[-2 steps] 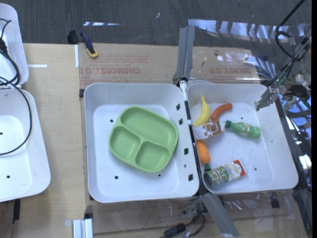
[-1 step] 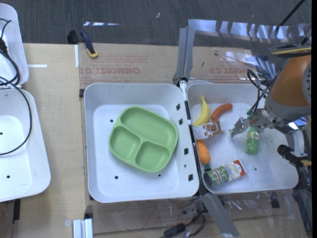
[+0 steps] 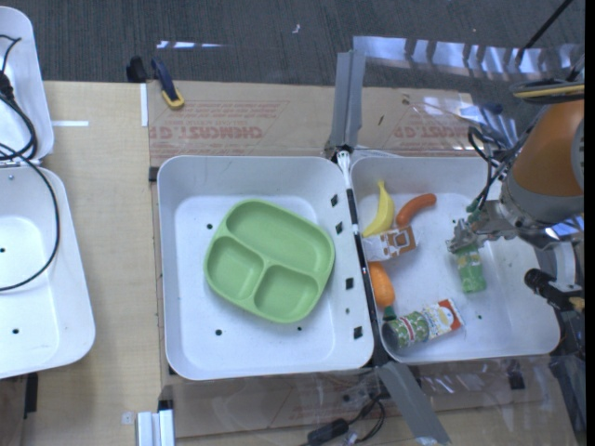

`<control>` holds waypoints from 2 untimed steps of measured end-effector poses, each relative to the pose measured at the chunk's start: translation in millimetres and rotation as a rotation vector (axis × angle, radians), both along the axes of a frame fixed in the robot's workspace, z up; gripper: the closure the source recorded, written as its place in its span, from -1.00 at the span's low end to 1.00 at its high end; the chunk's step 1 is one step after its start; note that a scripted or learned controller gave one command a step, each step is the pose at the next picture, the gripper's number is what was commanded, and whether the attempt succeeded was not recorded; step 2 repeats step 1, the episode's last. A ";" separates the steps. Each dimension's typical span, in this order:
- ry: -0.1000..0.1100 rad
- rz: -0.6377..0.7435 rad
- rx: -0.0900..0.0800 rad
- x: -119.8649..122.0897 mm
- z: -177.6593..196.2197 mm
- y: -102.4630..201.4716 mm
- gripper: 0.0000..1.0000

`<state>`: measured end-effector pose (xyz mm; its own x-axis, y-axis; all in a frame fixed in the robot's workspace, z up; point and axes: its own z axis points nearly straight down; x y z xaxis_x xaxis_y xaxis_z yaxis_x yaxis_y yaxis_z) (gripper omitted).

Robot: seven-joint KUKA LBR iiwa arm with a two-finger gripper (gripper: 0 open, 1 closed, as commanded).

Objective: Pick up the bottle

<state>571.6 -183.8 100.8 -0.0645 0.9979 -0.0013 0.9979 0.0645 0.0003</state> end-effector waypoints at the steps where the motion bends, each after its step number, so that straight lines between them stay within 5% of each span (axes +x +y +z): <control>1: 0.001 -0.135 0.000 -10.3 105.8 37.3 1.00; 2: 0.001 -0.135 0.000 -10.3 105.8 37.3 1.00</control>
